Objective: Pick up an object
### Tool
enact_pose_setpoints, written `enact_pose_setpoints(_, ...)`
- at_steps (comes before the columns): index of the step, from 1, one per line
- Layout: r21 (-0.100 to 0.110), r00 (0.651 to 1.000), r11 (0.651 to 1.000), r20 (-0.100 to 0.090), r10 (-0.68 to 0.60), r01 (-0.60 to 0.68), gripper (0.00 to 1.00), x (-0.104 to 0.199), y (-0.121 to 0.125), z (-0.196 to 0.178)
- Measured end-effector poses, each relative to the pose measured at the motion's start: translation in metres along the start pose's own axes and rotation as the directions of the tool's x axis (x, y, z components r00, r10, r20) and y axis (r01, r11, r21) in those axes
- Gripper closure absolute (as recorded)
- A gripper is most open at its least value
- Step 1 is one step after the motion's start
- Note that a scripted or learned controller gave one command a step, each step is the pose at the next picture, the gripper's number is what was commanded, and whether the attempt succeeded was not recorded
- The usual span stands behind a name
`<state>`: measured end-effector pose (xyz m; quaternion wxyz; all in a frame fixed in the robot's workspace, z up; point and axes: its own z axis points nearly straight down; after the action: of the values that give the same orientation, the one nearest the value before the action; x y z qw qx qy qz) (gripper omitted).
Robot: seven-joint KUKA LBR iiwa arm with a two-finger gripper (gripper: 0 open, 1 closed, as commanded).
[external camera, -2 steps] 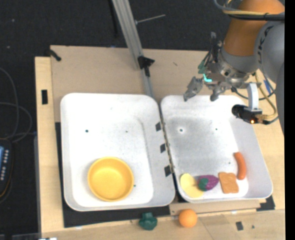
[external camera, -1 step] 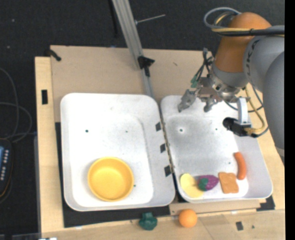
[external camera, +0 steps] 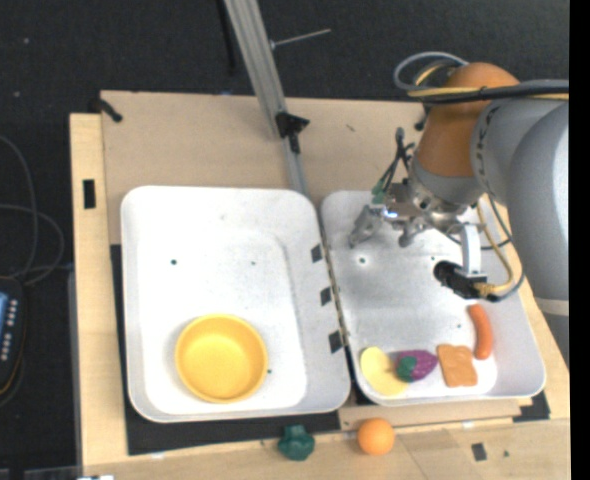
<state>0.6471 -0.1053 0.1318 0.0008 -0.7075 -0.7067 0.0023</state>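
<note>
I saw the gripper (external camera: 387,226) hovering over the right bin's (external camera: 395,298) far edge, fingers spread with nothing between them. Candidate objects lay along that bin's near edge: yellow piece (external camera: 377,370), purple item (external camera: 413,365), orange block (external camera: 458,365), sausage (external camera: 482,330).

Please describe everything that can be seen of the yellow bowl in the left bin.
The yellow bowl is round and plain, and looks like smooth plastic. It stands upright with its opening upward, and nothing lies inside it. It rests on the floor of the left bin, near the front edge, close to the wall there. Nothing else touches it.
</note>
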Motion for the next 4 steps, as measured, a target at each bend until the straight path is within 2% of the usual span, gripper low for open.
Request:
enact_pose_setpoints(1,-0.001,1.0,1.0,0.0,0.002,-0.002,0.0,-0.001,0.0,0.033)
enact_pose_setpoints(2,-0.008,1.0,1.0,-0.001,0.006,-0.006,1.0,-0.002,0.001,0.019)
enact_pose_setpoints(4,-0.012,1.0,1.0,-0.001,-0.003,0.003,1.0,0.002,-0.001,-0.096)
